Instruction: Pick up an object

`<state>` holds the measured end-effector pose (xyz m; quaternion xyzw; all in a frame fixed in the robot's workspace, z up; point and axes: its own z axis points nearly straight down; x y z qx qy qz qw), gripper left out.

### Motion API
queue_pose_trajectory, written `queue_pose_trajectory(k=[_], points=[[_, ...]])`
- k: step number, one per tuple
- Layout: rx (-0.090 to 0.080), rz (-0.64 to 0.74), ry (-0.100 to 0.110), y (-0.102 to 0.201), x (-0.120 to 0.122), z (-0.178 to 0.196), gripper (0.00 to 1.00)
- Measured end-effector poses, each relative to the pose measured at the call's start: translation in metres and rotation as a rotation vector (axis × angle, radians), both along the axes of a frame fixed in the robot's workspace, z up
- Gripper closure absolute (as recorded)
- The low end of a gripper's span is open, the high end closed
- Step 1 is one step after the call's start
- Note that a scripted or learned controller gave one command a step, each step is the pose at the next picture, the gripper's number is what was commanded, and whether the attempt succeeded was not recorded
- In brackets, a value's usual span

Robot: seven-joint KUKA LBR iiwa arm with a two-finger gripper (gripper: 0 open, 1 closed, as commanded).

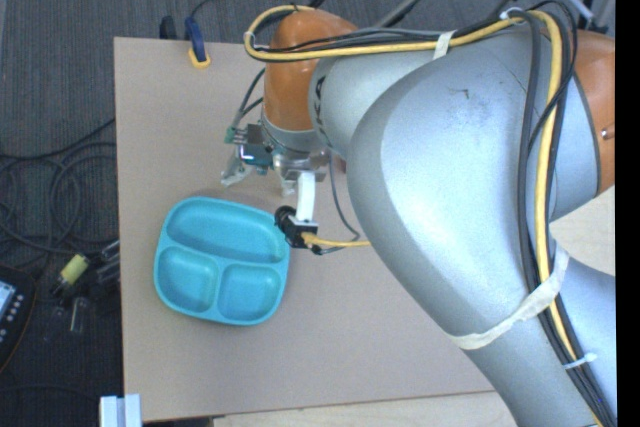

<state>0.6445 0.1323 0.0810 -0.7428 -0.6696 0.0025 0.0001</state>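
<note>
A light blue plate [222,260] with three compartments lies flat on the tan board [170,125], left of the middle. Nothing sits in its compartments. My gripper [272,193] hangs just beyond the plate's far right rim, under the orange band [295,65]. A white part of it with a black tip reaches down to the plate's right edge. The big grey arm [450,205] covers the right half of the view and hides whatever lies beneath it.
A blue and yellow clamp [197,49] grips the board's far edge. Dark cables and small devices [60,265] lie on the grey floor to the left. A yellow cable runs along the arm. A white piece [120,407] shows at the board's near left corner.
</note>
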Motion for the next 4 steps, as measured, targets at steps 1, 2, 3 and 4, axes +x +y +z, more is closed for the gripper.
queue_pose_trajectory(k=[1,2,3,4], points=[[-0.002,0.000,0.002,0.000,0.000,0.008,1.00],[-0.002,-0.287,0.000,-0.063,0.024,0.100,1.00],[0.000,-0.070,0.003,-0.020,0.009,0.082,1.00],[-0.001,-0.163,0.000,-0.129,-0.025,0.160,1.00]])
